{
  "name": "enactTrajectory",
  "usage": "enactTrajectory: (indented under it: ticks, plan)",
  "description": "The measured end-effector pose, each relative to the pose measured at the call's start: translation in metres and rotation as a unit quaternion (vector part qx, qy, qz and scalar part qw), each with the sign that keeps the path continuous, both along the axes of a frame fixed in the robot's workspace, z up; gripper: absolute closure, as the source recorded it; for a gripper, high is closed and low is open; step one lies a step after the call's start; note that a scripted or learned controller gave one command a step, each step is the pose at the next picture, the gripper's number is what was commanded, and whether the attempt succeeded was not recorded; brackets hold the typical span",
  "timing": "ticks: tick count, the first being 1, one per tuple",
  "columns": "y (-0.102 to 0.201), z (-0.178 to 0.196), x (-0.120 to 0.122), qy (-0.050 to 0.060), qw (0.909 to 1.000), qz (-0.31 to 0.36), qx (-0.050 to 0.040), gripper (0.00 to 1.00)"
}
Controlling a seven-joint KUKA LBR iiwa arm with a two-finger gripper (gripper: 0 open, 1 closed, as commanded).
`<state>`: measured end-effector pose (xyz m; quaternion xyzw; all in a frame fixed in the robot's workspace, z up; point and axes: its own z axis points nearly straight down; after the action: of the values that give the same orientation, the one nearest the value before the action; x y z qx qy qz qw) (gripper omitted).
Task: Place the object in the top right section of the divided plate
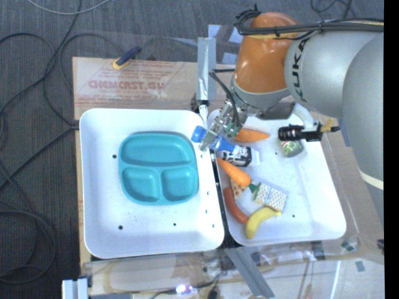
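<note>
Claw [212,136] clamped on blue-white packet [212,143], poised above bin seam, left of 2 carrots [234,172]; weak grip risks drop short of plate [159,167].

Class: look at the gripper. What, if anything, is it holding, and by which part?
Cannot be told. The gripper sits over the right bin's left edge, beside a small blue object; any hold is hidden.

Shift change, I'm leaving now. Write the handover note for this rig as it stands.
Gripper: low over the inner edge of the right bin, by a small blue object; whether it grips anything cannot be told.
Divided plate: teal, in the left bin, all sections bare.
Right bin holds two carrots, a banana, a red sausage-like piece, a dark box and other small items.
Done: nothing placed.
Left: confirm a grasp, carry the object to the plate's top right section, release.
</note>
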<state>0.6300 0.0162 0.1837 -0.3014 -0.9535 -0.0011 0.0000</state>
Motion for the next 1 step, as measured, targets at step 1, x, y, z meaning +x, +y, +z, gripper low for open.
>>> enactTrajectory:
  ticks: [1]
  plan:
    - [0.0842,0.0326,-0.0738,0.001,0.9942,0.107,0.0000,1.00]
